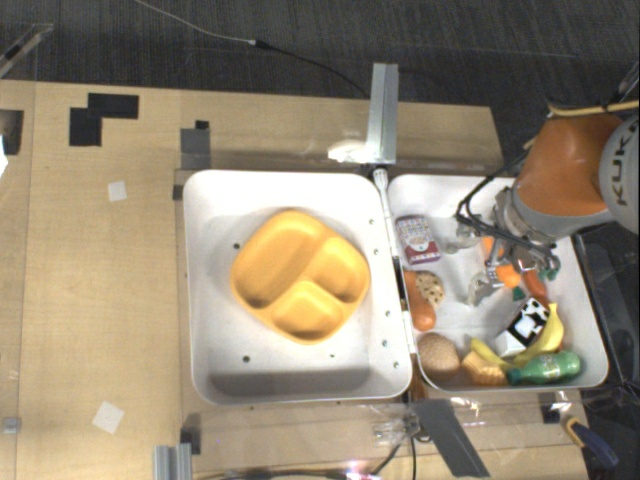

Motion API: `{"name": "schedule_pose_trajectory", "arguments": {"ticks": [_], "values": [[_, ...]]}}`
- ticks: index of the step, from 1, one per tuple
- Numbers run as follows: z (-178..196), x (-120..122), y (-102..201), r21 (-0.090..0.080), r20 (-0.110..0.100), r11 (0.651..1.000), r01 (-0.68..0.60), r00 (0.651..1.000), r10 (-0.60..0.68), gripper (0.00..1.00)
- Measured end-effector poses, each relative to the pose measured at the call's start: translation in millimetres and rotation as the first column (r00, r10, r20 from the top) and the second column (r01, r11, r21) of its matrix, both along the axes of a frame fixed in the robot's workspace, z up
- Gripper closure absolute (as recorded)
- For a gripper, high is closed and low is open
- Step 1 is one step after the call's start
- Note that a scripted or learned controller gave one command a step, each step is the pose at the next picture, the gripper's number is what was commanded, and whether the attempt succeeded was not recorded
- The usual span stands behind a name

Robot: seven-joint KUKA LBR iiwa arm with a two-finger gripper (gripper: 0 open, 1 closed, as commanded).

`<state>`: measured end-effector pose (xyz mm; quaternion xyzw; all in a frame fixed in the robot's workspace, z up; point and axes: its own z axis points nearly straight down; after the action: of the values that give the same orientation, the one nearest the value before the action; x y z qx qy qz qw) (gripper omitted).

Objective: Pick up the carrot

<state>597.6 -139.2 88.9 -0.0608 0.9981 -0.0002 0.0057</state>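
The carrot [533, 284] is an orange piece lying in the right bin [592, 340], near its right wall. It is partly hidden under the arm's wrist. My gripper [503, 262] hangs low over the bin right at the carrot's left end, below the orange band of the arm [566, 173]. From above I cannot make out whether the carrot sits inside the gripper or just beside it.
The right bin is crowded: a small can [417, 240], a cookie [429, 288], an orange-red sausage-like piece [425, 315], a potato [437, 353], a banana [545, 340], a green cucumber [546, 369] and a black-and-white box [527, 320]. A yellow divided dish [299, 273] sits in the left bin [210, 368].
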Motion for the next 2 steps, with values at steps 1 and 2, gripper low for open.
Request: {"name": "schedule_pose_trajectory", "arguments": {"ticks": [1,2], "values": [[14,4,1,-0.002,0.012,1.0,-0.005,1.0,0.005,1.0],[27,7,2,-0.003,0.022,1.0,-0.011,1.0,0.011,1.0]]}}
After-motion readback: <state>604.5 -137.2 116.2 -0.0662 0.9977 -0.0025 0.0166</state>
